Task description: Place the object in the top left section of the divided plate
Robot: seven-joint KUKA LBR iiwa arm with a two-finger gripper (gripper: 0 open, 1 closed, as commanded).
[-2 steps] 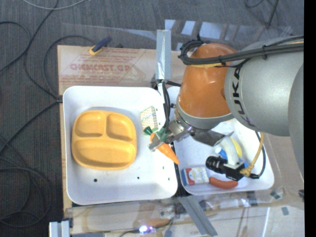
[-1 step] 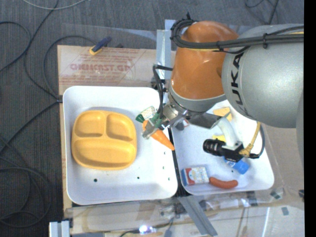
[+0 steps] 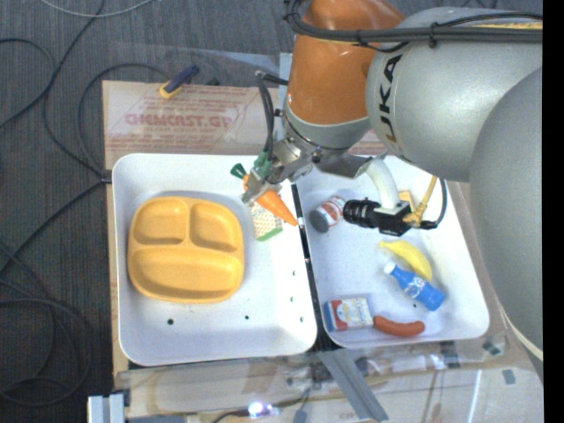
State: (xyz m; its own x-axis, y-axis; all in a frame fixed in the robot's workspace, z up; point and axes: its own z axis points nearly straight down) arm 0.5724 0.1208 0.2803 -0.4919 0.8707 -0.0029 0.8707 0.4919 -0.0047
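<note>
camera view | jaws (image 3: pixel 258 186) clenched on toy carrot (image 3: pixel 275 204), hanging over the left bin (image 3: pixel 176 333) just right of the yellow divided plate (image 3: pixel 185 249) | advice: carry left over the top left section, lower, then release

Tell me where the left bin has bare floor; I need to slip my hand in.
Bare floor runs in front of the yellow divided plate and along the left bin wall. It is crowded at the plate's back right, around the carrot.
</note>
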